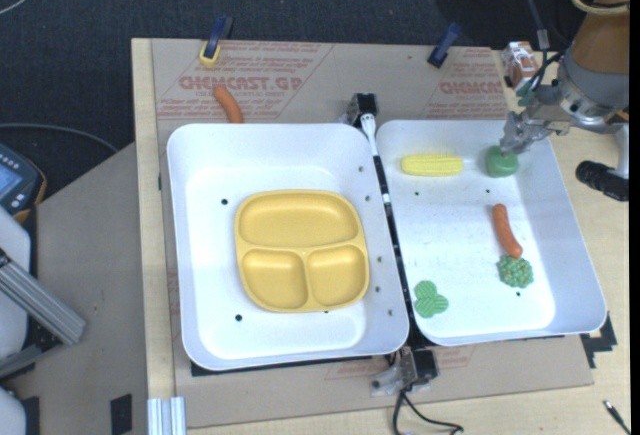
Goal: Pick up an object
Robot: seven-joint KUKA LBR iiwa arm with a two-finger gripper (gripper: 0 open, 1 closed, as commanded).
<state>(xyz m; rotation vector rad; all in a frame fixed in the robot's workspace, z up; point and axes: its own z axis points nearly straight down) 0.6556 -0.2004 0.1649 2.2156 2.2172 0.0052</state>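
My jaws (512,138) hang over the right bin's (560,313) far edge, touching a green object (501,162). Whether they are spread or closed, I cannot tell. Corn (432,164) lies just beside it.

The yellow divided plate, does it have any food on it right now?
No, the plate sits bare in the left bin, while the corn, carrot and green pieces lie in the right bin.
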